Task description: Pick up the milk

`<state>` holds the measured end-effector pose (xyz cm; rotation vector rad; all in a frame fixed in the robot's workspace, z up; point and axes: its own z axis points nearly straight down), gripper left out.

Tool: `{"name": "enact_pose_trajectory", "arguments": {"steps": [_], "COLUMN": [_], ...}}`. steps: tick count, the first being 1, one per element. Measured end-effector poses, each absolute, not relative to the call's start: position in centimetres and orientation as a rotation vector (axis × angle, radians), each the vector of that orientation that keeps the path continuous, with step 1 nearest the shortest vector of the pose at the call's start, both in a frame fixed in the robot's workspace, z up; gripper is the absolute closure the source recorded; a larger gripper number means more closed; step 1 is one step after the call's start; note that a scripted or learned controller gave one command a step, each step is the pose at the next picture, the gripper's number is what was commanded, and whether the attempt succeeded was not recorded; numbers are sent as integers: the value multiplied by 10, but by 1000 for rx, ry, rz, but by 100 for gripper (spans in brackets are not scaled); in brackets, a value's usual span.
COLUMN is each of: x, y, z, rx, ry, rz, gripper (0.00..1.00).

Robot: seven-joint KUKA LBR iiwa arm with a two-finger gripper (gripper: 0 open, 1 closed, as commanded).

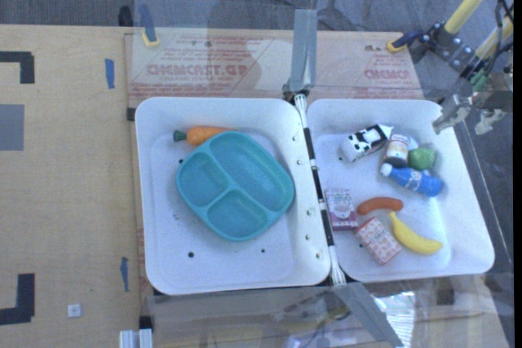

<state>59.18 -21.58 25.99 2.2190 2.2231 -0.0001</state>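
Milk carton (365,143), cow-patterned, lies tipped in the right bin (477,244), upper centre-right of frame. I judge it light, rigid, slick; grip its flat sides. End effector (469,112) at right edge; spread unclear.

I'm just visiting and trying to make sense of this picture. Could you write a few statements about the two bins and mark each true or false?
1. The teal plate lies in the left bin. True.
2. The carrot lies in the right bin. False: it is in the left bin, beside the plate.
3. The cow-patterned milk carton lies in the right bin. True.
4. The gripper holds the milk carton. False: it is over the bin's upper right edge, apart from the carton.
5. The banana lies on the plate. False: it is in the right bin.
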Motion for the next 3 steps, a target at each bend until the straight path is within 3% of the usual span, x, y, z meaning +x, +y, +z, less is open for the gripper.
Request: {"name": "enact_pose_trajectory", "arguments": {"steps": [1,2,3], "x": [601,645,632], "y": [-139,-105,-109], "z": [208,123,113], "rx": [1815,1909,1753], "ry": [2565,2456,2530], "rz": [1,26,42], "gripper": [0,0,0]}}
